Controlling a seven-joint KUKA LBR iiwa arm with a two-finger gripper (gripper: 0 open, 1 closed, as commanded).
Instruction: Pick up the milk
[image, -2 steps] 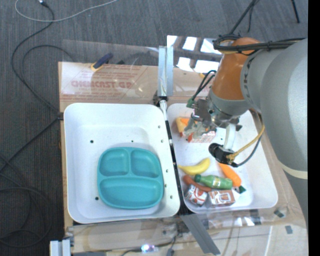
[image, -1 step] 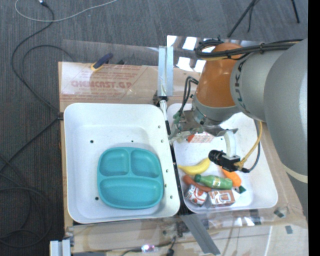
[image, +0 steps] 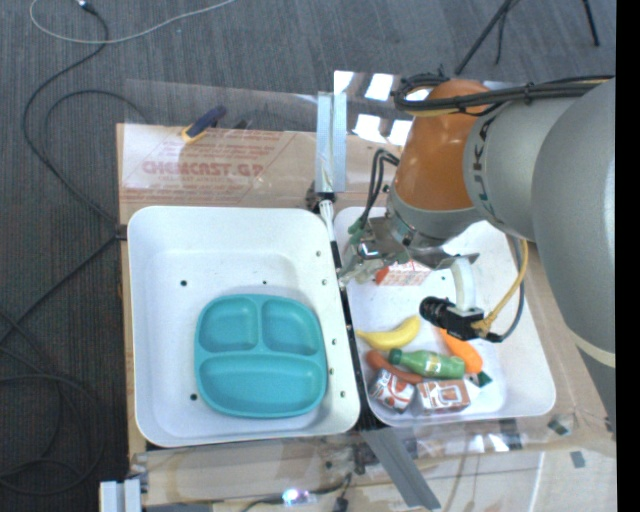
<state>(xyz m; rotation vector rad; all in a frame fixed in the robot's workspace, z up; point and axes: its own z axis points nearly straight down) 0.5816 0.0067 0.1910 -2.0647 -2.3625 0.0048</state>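
The milk (image: 443, 396) looks to be the small red and white carton lying flat at the near edge of the right bin (image: 530, 385), close to the front wall; the print is too small to be sure, and a second red and white pack (image: 391, 390) lies touching it on the left. Just behind these two lie a green bottle (image: 428, 362) and a sausage (image: 383, 365), with a carrot (image: 463, 352) beside the bottle and a banana (image: 392, 333) a little further back. All of these sit crowded together in the near half of the bin.

The pincer (image: 362, 252) hangs at the far left corner of the same bin, near the wall shared with the left bin (image: 160, 300), well apart from the carton. The wrist hides most of it, so I cannot tell whether it is apart or together. Nothing of the food shows between its tips.

The left bin holds a teal tray (image: 262, 356). Both bins stand on the desk (image: 220, 170).

By my reading the task is barely begun: the milk rests untouched in the bin, and the reach toward the near edge, the grasp among close neighbours, and the lift are all left to do.
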